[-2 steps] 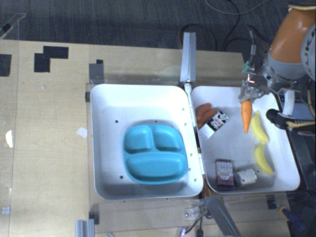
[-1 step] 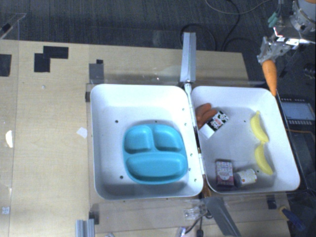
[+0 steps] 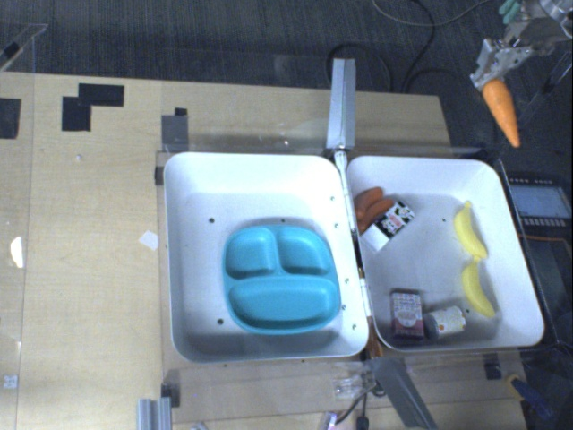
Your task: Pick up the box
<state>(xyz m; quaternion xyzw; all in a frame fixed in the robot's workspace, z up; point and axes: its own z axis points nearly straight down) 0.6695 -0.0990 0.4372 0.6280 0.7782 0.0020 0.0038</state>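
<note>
Our gripper sits high at the upper right, well outside both bins, and its fingers are closed on a carrot that hangs below them, tip slanting down and to the right. So the tool is occupied, and with the wrong thing.

Moving outward, the right bin holds two bananas along its right side, a reddish sausage-like piece near the divider, a small black-and-white carton beside it, and a pale cylinder near the front. The box, as we read it, is the dark maroon one at the front of the right bin, just left of that cylinder, possibly touching it; the view is too coarse to say. The left bin carries a blue divided tray.

The box looks to lie flat, its long axis running roughly front to back in the bin, only slightly off square with the walls.

Risks as we judge them: the carrot must be let go first, or no grasp is possible. Dropped over the right bin, it could land on or nudge the box. The cylinder crowds one flank, so fingers closing across the short axis may catch it, and the front wall limits approach.
</note>
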